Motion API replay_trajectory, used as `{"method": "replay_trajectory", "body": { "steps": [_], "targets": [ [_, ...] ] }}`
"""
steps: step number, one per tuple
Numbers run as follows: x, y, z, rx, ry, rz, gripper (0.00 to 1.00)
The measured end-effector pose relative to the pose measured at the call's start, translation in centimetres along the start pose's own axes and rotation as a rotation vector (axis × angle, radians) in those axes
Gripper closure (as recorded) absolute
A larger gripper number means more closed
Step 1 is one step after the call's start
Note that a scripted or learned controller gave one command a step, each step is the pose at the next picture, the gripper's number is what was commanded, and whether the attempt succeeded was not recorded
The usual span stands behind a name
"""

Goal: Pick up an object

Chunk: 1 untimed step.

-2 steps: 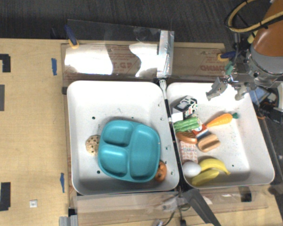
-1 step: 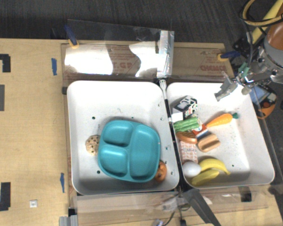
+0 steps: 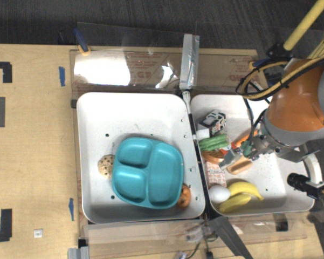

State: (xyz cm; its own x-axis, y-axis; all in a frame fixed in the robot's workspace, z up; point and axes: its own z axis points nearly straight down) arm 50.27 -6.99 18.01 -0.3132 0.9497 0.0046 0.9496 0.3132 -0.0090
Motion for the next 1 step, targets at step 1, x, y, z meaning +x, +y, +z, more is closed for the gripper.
{"method": "replay_trajectory", "body": {
  "steps": [1],
  "targets": [
    [-3.92,-1.84,8.02,-0.005,-0.001,0.211,0.00]
  ]
}}
